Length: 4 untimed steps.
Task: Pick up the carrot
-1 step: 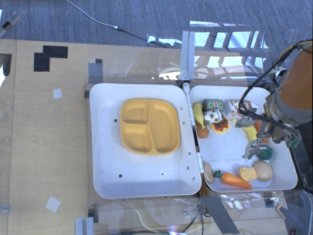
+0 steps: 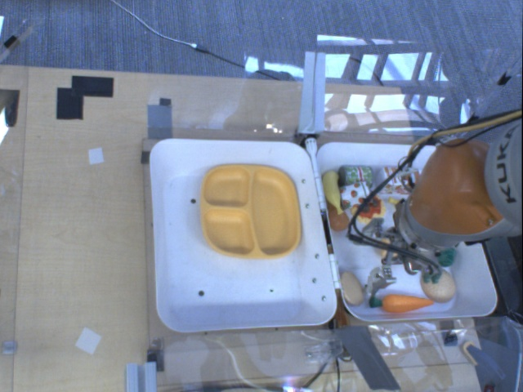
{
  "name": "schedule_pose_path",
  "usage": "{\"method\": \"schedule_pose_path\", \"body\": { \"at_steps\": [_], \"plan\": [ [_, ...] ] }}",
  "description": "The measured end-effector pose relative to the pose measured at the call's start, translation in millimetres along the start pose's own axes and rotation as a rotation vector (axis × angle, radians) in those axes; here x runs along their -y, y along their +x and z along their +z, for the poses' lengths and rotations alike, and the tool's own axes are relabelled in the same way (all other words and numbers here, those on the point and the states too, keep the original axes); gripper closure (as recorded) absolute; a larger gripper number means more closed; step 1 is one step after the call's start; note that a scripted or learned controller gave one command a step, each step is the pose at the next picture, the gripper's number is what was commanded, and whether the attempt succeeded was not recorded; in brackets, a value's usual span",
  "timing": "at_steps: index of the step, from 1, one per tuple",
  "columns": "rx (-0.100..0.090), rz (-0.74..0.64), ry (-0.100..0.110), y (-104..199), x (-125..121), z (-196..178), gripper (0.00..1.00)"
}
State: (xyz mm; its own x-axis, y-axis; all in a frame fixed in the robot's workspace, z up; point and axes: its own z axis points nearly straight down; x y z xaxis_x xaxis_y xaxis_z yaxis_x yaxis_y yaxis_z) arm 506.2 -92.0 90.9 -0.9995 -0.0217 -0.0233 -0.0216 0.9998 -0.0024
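My gripper [image 2: 381,280] hangs just above the carrot [image 2: 406,304] in the right bin [image 2: 482,300]; wrist hides much; finger state unclear.

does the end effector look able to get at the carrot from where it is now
Probably yes. The end effector hangs just above the carrot, which lies along the right bin's near edge with its top side uncovered. An egg-like item close by its right end may crowd the grasp.
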Motion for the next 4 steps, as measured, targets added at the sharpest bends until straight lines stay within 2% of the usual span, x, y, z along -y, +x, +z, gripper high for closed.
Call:
{"method": "schedule_pose_path", "body": {
  "at_steps": [1,2,3,4],
  "plan": [
    [-0.001,0.000,0.000,0.4,-0.1,0.4,0.00],
    [0.007,-0.006,0.001,-3.2,-1.0,-12.4,1.00],
    [-0.007,-0.365,-0.002,-0.2,-8.8,-138.9,1.00],
    [-0.013,-0.587,-0.006,-9.1,31.8,-5.6,1.00]
  ]
}}
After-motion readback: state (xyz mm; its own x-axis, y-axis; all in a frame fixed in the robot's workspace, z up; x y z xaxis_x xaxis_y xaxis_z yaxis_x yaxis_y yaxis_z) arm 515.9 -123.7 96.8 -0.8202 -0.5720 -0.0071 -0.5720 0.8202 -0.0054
